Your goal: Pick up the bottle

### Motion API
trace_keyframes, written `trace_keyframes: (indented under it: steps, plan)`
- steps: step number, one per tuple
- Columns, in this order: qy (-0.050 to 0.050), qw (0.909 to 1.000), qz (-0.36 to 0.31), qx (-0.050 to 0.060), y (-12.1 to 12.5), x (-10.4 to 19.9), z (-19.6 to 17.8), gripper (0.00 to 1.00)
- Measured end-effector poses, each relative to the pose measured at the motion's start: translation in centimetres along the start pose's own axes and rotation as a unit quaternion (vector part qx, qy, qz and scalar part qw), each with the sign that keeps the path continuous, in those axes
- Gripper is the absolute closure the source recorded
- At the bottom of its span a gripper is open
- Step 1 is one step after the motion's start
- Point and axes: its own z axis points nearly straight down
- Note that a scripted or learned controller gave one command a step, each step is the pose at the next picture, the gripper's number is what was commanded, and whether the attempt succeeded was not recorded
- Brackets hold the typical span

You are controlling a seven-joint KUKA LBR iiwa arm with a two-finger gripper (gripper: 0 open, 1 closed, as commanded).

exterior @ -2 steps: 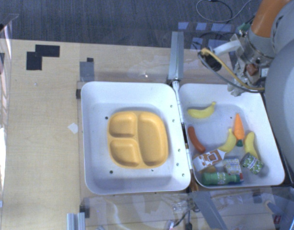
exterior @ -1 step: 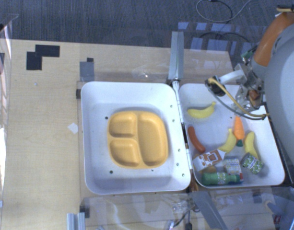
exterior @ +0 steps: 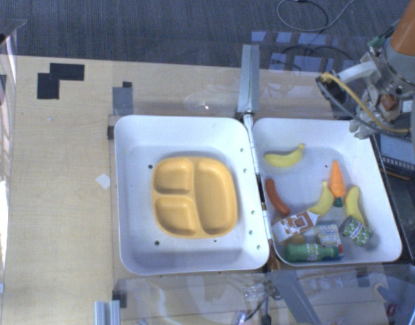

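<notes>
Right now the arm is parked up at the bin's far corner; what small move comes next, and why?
Probably swing the pincer toward the near edge of the right bin and stop above the green bottle. The bottle lies on its side there, crowded by small cartons, well away from the arm.

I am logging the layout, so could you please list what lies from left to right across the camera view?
Yellow divided plate → red sausage → green bottle → orange carrot → rightmost banana → claw.
</notes>
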Motion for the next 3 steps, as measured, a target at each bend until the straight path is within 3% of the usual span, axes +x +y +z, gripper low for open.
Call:
trace_keyframes:
  steps: [1, 3]
  plan:
    - [-0.001, 0.9958, -0.092, 0.000, -0.1, -7.8, -2.1, 1.00]
    - [0.002, 0.9950, -0.100, -0.002, -0.2, -7.4, -4.2, 1.00]
